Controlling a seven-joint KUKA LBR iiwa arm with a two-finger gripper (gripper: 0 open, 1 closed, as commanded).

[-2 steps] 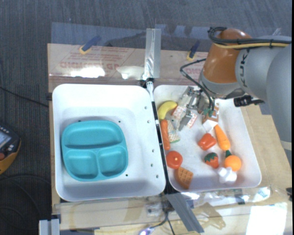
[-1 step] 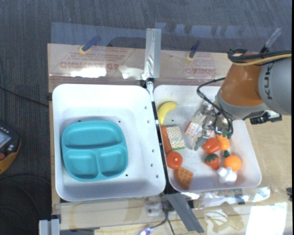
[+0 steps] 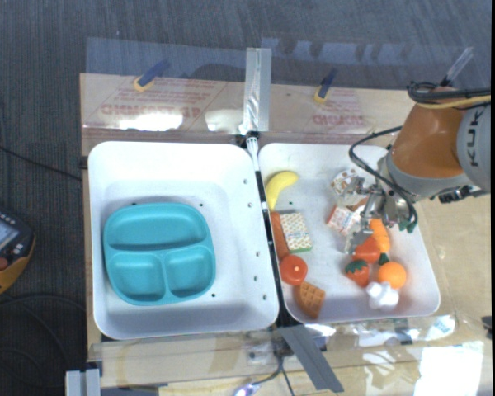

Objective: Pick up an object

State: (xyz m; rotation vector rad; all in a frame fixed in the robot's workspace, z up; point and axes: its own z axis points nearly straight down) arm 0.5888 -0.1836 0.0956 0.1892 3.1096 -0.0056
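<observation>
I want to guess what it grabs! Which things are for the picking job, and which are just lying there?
For the job:
pincer
carrot
banana
tomato
waffle
orange
right bin

Just lying about:
teal divided plate
left bin
yellow and black handset

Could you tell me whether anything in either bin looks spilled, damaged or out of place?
Nothing stands out. The teal divided plastic tray lies flat in the left white bin; the toy foods sit loosely inside the right white bin.
</observation>
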